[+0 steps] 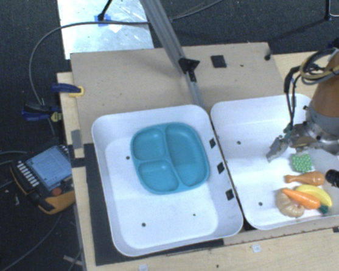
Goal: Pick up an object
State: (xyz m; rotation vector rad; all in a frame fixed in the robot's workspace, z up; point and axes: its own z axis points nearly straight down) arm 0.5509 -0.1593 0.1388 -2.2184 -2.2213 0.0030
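From my remote station: a tan desk [150, 79] on dark carpet carries two white bins. The left bin [125, 223] holds a blue divided plate [170, 157]. Over the right bin [242, 129], my tool [279, 147] hangs with fingers parted, gripping nothing; toy foods [304, 194] cluster at its five o'clock.

Even overhead light, soft shadows; white bins [168, 224] near overexposed (slight glare); overall mild blur, low resolution.
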